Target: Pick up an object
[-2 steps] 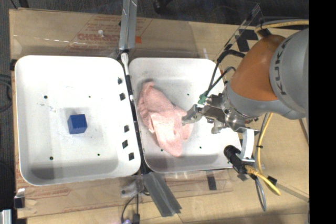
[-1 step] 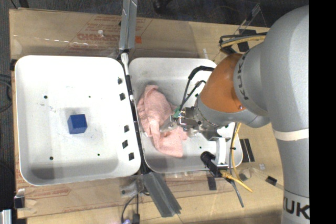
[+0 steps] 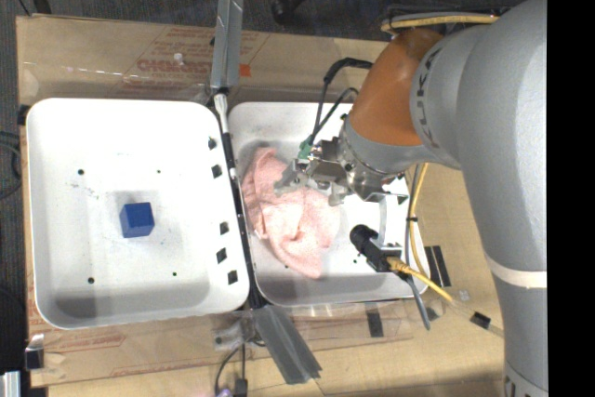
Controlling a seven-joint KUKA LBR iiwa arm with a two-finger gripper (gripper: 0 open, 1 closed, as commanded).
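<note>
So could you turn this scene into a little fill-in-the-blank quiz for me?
1. The small cube lying in the left bin is coloured ____.
2. The crumpled cloth in the right bin is coloured ____.
3. The gripper is over the ____ bin, right at the cloth's upper edge.
4. The band above the arm's wrist is coloured ____.

Missing words: blue; pink; right; orange.

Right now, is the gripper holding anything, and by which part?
Cannot be told. The gripper is down on the pink cloth at its upper right edge, but a grasp isn't visible.
</note>
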